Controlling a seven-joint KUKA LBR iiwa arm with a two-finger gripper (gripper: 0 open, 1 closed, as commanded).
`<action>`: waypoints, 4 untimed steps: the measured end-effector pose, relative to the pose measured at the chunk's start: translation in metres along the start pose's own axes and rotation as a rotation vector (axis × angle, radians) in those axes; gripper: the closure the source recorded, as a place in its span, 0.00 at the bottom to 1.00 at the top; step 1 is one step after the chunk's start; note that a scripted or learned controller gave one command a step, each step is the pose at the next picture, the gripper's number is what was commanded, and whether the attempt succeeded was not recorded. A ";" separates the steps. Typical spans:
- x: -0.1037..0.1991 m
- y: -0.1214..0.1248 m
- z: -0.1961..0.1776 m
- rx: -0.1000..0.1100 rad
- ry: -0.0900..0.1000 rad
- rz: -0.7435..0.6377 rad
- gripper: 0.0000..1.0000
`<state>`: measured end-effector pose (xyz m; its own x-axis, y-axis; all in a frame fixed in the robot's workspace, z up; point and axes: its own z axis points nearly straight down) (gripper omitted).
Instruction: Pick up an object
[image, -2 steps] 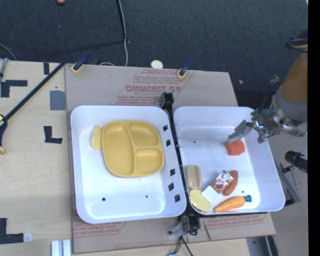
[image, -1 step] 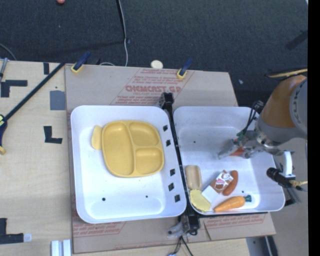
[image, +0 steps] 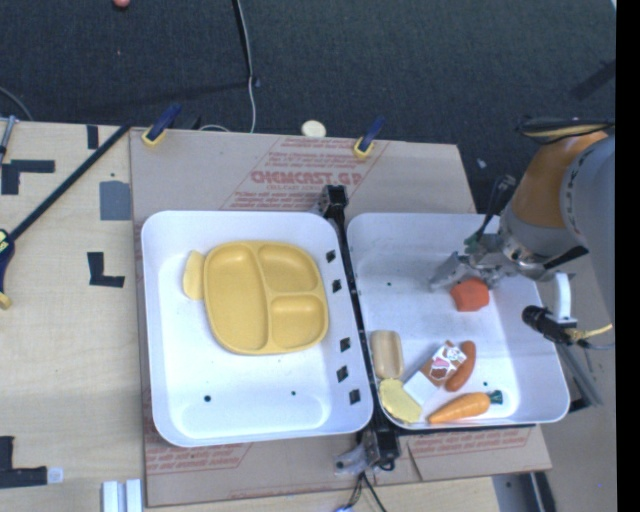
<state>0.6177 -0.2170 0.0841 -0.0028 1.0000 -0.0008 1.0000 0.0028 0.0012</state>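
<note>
Right bin (image: 400, 235) | red-orange block (image: 470, 295) beneath end effector (image: 468, 268) | long axis unclear

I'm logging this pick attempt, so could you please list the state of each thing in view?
gripper: low over the red object, in the right bin
red object: lying in the bin
yellow tray: flat, left bin
carrot: on its side
sausage: lying flat

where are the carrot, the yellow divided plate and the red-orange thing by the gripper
carrot (image: 461, 407): camera view, middle of its orange body
yellow divided plate (image: 266, 297): camera view, ridge between its compartments
red-orange object (image: 470, 295): camera view, centre of its top
</note>
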 end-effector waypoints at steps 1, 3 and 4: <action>-0.006 -0.035 -0.002 -0.002 0.000 0.002 0.00; 0.043 0.013 -0.010 0.000 0.003 -0.004 1.00; 0.139 0.039 -0.107 -0.009 0.003 -0.009 1.00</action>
